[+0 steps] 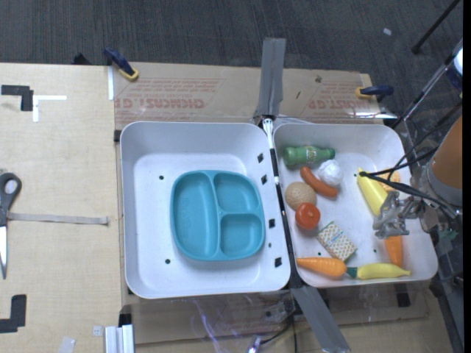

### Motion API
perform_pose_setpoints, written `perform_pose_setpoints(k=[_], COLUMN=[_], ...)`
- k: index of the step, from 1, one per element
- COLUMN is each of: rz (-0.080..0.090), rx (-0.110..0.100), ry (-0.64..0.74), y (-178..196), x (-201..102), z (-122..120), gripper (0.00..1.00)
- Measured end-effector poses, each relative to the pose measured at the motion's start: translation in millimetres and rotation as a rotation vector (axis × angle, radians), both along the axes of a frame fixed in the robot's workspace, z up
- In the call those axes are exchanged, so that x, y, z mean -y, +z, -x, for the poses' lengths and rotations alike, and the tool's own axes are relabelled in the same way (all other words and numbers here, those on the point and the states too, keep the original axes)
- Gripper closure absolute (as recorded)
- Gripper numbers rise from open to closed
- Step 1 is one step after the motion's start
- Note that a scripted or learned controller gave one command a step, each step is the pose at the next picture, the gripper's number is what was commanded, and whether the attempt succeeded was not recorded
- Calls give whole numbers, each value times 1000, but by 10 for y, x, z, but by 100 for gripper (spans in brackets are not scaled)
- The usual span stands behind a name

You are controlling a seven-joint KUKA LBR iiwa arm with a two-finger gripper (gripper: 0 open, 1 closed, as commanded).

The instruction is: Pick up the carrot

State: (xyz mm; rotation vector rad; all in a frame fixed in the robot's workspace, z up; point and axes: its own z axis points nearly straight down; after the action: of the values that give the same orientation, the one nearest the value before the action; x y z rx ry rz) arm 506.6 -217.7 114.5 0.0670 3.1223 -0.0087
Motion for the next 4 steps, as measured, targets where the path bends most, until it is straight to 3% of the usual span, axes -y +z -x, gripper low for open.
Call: perform_pose_setpoints(k=[1,3,4], rz=[-7,-4,-4], rx=[-13,-1,-1], ry=[-97,-91,-91], y=[467,665,665], x=[-681,-680,-681], z=[100,48,49], gripper=[100,100,0])
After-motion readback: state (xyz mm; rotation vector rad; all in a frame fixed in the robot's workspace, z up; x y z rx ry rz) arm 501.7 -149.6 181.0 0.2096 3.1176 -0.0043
